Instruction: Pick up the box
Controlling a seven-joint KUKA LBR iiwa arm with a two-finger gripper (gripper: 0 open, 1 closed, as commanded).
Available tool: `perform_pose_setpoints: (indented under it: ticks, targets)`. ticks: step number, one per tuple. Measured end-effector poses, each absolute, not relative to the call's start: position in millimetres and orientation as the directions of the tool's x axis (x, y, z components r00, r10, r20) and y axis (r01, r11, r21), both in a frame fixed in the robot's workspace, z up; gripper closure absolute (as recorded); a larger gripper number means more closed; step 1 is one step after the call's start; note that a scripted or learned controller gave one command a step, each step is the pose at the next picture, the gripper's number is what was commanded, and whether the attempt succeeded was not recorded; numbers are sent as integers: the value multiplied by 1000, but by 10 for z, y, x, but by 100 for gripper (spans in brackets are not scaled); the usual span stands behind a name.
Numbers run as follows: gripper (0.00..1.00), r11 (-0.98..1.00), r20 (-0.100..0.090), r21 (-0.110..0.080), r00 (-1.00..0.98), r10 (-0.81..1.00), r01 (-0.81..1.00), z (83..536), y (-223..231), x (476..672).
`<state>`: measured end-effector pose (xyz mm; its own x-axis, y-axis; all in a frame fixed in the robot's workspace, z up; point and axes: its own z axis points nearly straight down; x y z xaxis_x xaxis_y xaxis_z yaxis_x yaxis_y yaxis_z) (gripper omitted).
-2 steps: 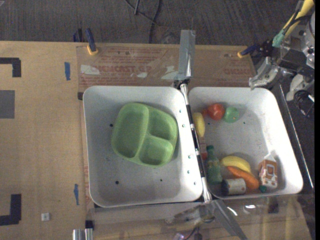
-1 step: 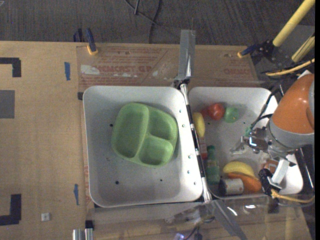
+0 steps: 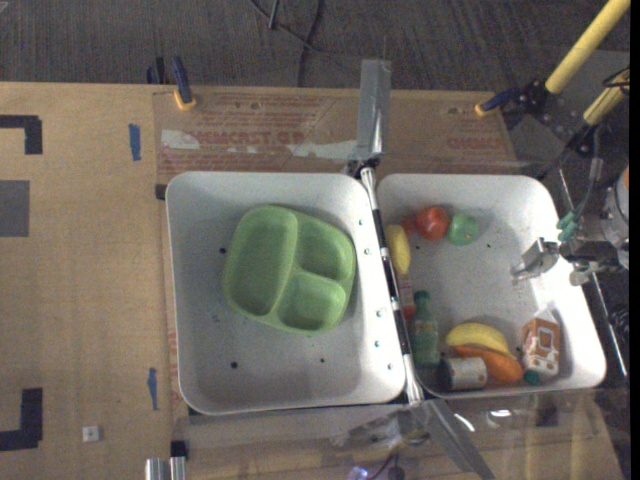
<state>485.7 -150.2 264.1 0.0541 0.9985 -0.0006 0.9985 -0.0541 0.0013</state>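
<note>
The box (image 3: 541, 344) lies in the right bin's (image 3: 500, 193) near right corner, beside a carrot (image 3: 497, 364) and banana (image 3: 476, 335). The gripper (image 3: 545, 258) hovers above the bin's right side, apart from the box, which lies nearer the camera. Its grip state cannot be determined.

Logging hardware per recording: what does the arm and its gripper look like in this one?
At the view's right edge, the gripper is a pale grey, metallic piece jutting over the right bin. Behind it sits a grey and white wrist body with a small teal-green marking and thin dark cables running alongside. Finer detail is too blurred to tell.
</note>
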Motion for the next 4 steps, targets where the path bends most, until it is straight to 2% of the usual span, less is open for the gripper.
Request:
perform_pose_setpoints:
  ticks: [1, 2, 3, 4]
  targets:
    - [100, -55, -2, 4, 55, 999, 998, 2742, -1507, 4865]
    - [100, -424, -2, 2, 424, 906, 906, 4351, -1981, 4803]
    - [0, -424, -2, 2, 424, 906, 906, 4351, -1980, 4803]
    - [100, -422, -3, 5, 422, 907, 907, 4454, -1975, 4816]
